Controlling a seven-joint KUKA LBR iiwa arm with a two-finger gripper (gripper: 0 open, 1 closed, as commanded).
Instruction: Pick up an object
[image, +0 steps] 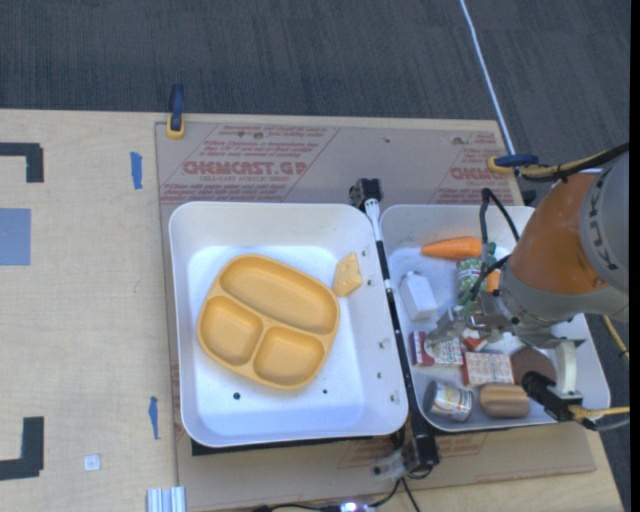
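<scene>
Over the right bin (596, 372), your end effector (470, 322) hovers above packets (468, 358), finger state indiscernible; next, descend and grasp.

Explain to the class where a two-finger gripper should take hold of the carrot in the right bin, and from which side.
Grip the carrot across its thick middle, coming straight down from above. It lies flat and roughly level across the far end of the right bin, tapering toward its left tip, so jaws closing across its narrow width would likely seat best.
</scene>
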